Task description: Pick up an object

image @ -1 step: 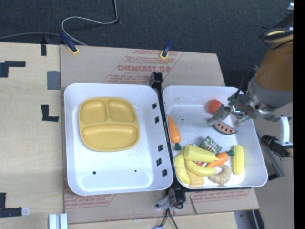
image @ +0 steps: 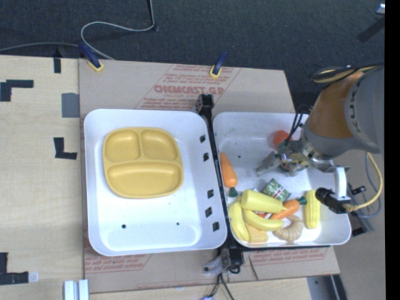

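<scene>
The right bin [image: 250, 130] holds toy food: an orange carrot [image: 228, 170] by its left wall, a red-orange piece [image: 279, 137] near the back right, a small green packet [image: 274, 189], yellow bananas [image: 258, 210], a second small carrot [image: 288, 209], a corn cob [image: 310, 209] and a tan piece [image: 288, 232]. My gripper [image: 275, 163] hangs low over the middle of this bin, just in front of the red-orange piece and behind the green packet. Its fingers look spread, and nothing shows between them.
The left bin [image: 100, 230] carries a yellow divided plate [image: 142, 162]. A black hinge strip [image: 211, 167] runs between the bins. The grey arm with its orange band [image: 331, 114] covers the right bin's right side. Cables lie beyond the cardboard at the back.
</scene>
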Robot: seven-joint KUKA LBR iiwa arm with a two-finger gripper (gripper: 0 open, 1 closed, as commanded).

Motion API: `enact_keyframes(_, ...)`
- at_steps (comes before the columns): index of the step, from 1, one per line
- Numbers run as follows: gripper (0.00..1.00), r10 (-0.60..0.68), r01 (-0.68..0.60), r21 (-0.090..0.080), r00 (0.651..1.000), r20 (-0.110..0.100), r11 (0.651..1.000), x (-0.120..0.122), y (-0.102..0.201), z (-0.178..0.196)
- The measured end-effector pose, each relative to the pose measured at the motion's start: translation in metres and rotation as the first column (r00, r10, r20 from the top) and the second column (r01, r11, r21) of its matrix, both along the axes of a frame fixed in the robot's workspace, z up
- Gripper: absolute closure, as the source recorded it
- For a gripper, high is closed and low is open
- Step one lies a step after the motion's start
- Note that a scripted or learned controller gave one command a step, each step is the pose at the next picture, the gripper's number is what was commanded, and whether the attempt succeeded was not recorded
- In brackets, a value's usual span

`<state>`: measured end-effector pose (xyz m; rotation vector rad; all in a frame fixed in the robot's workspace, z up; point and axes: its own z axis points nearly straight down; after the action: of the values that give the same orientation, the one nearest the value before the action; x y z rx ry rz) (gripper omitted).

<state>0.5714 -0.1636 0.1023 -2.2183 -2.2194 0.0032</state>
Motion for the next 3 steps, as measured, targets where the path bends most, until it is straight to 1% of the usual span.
enact_keyframes(1, 0.00, 0.002, -0.002, -0.002, 1.000, 0.008, 1.000, 0.062, 0.015, -0.016)
enact_keyframes(2, 0.00, 0.002, -0.002, -0.002, 1.000, 0.006, 1.000, 0.098, 0.040, -0.017)
enact_keyframes(3, 1.00, 0.003, -0.003, -0.005, 1.000, 0.006, 1.000, 0.098, 0.040, -0.007)
